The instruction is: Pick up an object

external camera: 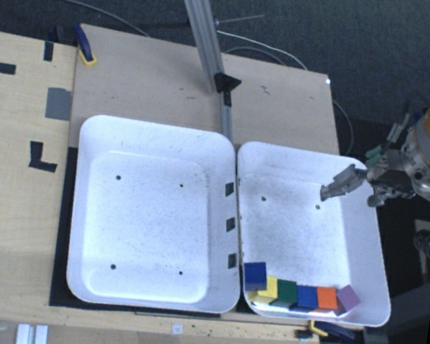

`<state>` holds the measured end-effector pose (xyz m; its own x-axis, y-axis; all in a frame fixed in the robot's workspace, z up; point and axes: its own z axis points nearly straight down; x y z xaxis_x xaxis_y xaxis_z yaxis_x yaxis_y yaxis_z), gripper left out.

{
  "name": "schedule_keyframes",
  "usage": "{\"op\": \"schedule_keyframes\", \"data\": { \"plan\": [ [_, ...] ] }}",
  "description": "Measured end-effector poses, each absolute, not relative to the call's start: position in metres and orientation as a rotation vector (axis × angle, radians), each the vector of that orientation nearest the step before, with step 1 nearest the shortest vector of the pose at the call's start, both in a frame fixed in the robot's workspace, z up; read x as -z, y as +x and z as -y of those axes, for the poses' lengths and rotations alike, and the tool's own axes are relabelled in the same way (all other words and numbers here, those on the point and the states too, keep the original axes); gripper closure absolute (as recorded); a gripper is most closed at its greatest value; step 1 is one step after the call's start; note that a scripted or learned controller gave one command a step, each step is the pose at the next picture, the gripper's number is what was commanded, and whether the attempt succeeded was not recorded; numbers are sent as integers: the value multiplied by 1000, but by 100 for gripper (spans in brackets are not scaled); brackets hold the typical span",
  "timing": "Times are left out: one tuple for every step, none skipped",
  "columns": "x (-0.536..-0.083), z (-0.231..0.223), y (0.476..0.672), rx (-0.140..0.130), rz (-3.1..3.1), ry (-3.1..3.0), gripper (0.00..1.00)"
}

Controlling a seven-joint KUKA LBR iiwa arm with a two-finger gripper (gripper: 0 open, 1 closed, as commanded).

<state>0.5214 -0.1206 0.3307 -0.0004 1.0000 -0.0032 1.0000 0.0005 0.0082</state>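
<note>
Several small blocks lie in a row along the near wall of the right bin (pixel 366 230): a blue block (pixel 254 274), a yellow one (pixel 265 292), a green one (pixel 286 292), another blue one (pixel 307 298), an orange one (pixel 327 298) and a purple one (pixel 348 297). My gripper (pixel 353 194) hangs over the far right part of this bin, well away from the blocks. It is open, its two fingers spread wide, and nothing is between them.
The left bin (pixel 84 188) stands beside the right one. A slanted metal pole (pixel 207 34) crosses the bench behind the bins. Clamps sit at the bench's far left corner (pixel 86 45) and at its near edge (pixel 327 331).
</note>
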Motion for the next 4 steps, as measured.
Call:
{"op": "schedule_keyframes", "data": {
  "plan": [
    [-232,132,491,10,-2225,2229,0],
    [-236,132,493,2,-2223,2221,0],
    [-236,132,493,2,-2223,2221,0],
    [-236,132,493,2,-2224,2221,0]
  ]
}}
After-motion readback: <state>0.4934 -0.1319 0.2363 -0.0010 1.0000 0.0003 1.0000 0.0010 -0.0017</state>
